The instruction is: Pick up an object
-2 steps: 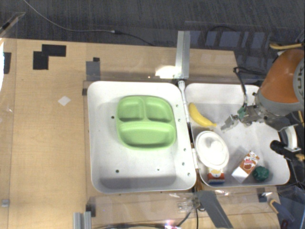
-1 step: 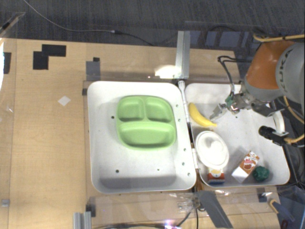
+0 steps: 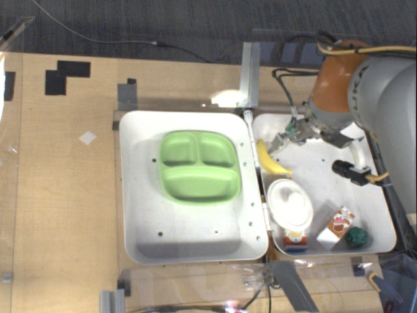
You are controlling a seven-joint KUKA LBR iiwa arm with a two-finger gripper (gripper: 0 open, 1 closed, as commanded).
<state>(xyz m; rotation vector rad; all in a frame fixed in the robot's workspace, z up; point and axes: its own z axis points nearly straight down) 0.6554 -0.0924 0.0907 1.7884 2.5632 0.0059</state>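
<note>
In the right bin (image 3: 374,204) a yellow banana (image 3: 272,162) lies along the left wall. Below it sits a round white bowl (image 3: 290,203), with a small red, white and blue container (image 3: 295,241) at its lower edge. A small white and red carton (image 3: 337,226) and a dark green object (image 3: 356,237) rest near the bin's lower right corner. My gripper (image 3: 285,139) hangs in the bin's upper left part, just above and to the right of the banana's upper end. Nothing shows held in it.
The left bin (image 3: 140,237) holds a green divided plate (image 3: 197,166). A black part (image 3: 349,170) sticks out at the right bin's right side. The grey arm with its orange band (image 3: 335,83) covers the right bin's upper right corner.
</note>
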